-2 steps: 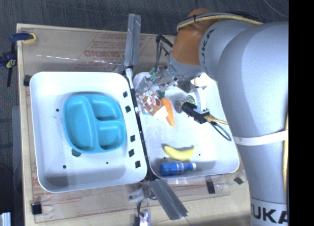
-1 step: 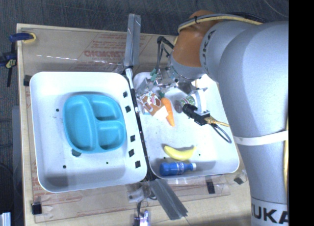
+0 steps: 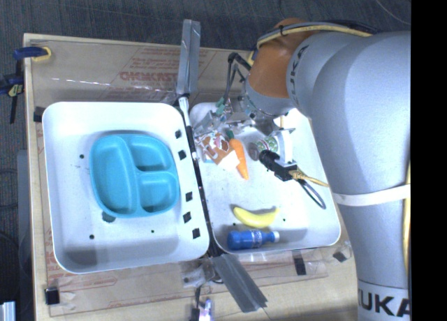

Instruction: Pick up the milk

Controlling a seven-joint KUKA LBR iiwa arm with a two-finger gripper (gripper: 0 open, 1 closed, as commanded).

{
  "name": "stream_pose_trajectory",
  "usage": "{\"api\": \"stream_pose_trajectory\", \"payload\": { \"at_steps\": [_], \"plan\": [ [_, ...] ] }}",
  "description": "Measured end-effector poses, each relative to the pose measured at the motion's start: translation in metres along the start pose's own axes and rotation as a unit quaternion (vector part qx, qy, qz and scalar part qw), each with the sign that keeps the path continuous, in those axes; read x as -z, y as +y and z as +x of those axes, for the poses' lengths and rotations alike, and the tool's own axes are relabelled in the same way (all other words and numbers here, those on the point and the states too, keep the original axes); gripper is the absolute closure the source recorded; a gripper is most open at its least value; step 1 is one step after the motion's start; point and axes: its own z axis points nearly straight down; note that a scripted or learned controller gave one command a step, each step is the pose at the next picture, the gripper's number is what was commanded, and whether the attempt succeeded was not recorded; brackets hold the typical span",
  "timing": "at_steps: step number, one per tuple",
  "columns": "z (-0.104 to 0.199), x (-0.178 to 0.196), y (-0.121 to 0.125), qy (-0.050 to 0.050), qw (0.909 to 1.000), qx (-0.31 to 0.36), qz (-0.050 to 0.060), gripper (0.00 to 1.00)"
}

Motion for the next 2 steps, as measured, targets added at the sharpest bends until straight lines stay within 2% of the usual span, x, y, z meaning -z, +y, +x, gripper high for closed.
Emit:
{"api": "stream_pose_trajectory", "payload": {
  "at_steps": [1,2],
  "plan": [
    [0.001,-0.002,0.008,-0.003,0.9993,-0.035,0.006,0.00],
    [0.003,-0.002,-0.006,-0.002,0.9980,-0.062,-0.010,0.00]
  ]
}}
